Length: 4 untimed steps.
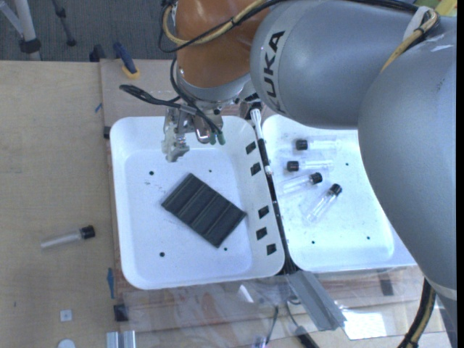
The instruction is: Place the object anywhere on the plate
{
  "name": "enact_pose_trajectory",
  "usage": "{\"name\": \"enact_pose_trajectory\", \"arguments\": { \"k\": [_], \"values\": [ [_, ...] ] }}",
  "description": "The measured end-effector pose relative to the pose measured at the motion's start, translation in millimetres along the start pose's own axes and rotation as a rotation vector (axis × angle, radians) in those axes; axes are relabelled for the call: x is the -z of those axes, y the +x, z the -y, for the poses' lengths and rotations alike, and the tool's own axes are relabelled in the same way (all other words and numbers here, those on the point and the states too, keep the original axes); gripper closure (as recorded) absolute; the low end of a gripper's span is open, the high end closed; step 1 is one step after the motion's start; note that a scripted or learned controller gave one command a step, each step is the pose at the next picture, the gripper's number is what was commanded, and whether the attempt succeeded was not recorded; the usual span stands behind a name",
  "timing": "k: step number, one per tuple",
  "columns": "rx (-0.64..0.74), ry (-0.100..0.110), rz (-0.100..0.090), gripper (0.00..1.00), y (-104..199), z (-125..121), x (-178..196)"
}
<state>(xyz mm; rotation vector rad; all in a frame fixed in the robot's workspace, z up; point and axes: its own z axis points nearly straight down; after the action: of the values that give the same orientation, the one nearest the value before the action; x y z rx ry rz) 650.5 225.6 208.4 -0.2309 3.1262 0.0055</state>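
A dark ribbed rectangular plate lies flat and skewed in the middle of the left white bin. My gripper hangs over the far part of that bin, just above and to the left of the plate's far corner, clear of it. Its tip looks pale and blurred, and I cannot make out anything held there. Several clear tubes with black caps lie in the right bin, one of them apart near the middle.
The grey arm with its orange band covers the far right of the view and overhangs the right bin. One more capped tube lies outside the bins on the bench to the left. A black-marked divider separates the bins.
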Motion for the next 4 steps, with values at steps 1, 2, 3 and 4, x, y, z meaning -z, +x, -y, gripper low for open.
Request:
{"name": "enact_pose_trajectory", "arguments": {
  "k": [1, 2, 3, 4],
  "values": [
    [-0.002, -0.005, 0.009, 1.0, -2, 0, 12],
    [-0.004, -0.009, 0.017, 1.0, -4, -1, 24],
    [0.099, 0.001, -0.005, 1.0, 12, -1, 3],
    [0.097, -0.002, 0.003, 1.0, 10, -2, 15]
  ]
}}
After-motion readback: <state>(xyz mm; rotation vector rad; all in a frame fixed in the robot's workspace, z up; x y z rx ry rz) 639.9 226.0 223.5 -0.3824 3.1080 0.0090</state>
